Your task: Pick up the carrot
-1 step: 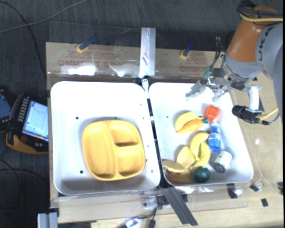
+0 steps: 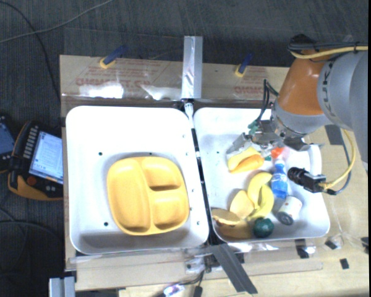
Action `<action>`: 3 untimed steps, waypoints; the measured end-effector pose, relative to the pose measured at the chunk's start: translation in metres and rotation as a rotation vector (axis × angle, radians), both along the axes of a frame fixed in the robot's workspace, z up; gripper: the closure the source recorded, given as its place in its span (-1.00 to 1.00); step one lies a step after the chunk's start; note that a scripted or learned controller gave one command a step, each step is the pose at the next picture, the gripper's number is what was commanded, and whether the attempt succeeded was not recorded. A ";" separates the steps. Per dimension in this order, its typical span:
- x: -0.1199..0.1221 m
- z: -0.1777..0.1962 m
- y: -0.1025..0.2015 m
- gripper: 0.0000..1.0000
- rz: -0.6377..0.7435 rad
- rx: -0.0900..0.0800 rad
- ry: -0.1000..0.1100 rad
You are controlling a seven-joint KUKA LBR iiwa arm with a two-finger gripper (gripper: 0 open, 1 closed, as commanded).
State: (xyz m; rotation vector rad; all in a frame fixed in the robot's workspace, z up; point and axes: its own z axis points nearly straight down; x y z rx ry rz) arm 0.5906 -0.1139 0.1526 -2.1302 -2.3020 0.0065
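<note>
Hovering over the right-hand bin (image 2: 321, 224), the grey arm's gripper (image 2: 252, 142) hangs with its two fingers spread apart and nothing between them, just above the carrot (image 2: 245, 161).

Seen from the fixed overhead camera, the carrot lies in the upper middle of that bin, an orange-and-yellow piece resting on the white floor. Its long axis runs roughly left to right across the picture, tilted slightly so the right end sits a little higher; the orange part is toward the right and the paler yellow part toward the left. Which end is the tip is hard to judge.

To take it cleanly, the fingers should probably straddle the short width, closing across the long axis near its middle rather than along it. The descent needs care: a blue-capped bottle (image 2: 279, 184) stands just beside the carrot's right end, and a banana (image 2: 261, 193) lies near below it. The yellow divided plate (image 2: 148, 193) sits well apart in the left bin (image 2: 80, 166).
</note>
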 end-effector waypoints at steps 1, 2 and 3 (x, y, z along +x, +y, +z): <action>-0.010 -0.054 -0.025 -1.00 0.009 0.001 -0.002; -0.010 -0.048 -0.024 1.00 0.012 0.005 0.003; 0.012 0.078 0.057 1.00 -0.123 -0.003 -0.002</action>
